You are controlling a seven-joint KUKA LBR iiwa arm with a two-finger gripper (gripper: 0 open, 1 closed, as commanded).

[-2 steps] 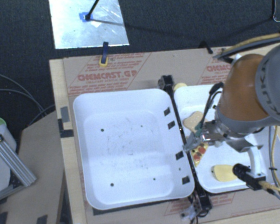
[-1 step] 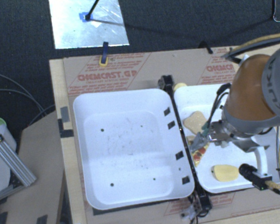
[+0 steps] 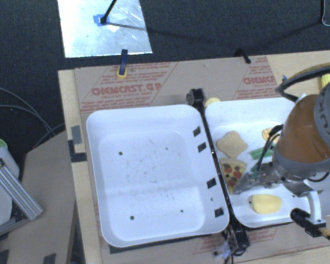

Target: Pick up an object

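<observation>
The arm is reached in from the right and is held low over the right bin, so the step in hand is judged to be the approach or the closing on a thing, not yet a lift. The claw is seen near the bin's left part, just beside the slice of pizza; whether its fingers are spread or pressed together cannot be told, and nothing is seen gripped between them.

The candidates are all found in the right bin: the pizza slice by the dividing wall, a tan piece like bread above it, a yellow lemon-like piece below the claw near the front rim, and a green piece partly hidden by the arm.

For the next move, a firm closing on the pizza slice and a straight lift are judged to be called for.

Room is tight: the pizza lies close to the wall shared with the left bin, and the neighbours are near. The left bin offers wide free floor, and the counter lies behind both bins.
</observation>
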